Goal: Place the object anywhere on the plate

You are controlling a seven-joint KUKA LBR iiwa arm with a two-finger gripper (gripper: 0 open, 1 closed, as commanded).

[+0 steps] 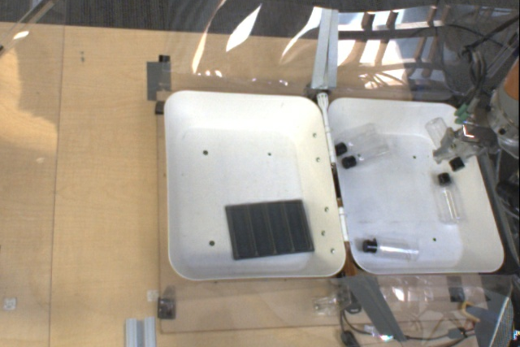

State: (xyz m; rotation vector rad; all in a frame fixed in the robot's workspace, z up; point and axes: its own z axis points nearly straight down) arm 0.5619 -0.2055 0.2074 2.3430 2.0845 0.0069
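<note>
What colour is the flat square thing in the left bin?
The plate is dark grey, almost black, with ridged stripes, as the camera view shows.

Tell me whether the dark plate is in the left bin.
In. The dark plate lies flat on the left bin's floor.

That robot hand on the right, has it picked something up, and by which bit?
It cannot be told. The hand sits at the right bin's far edge among clear tubes, too small and blurred to judge.
</note>
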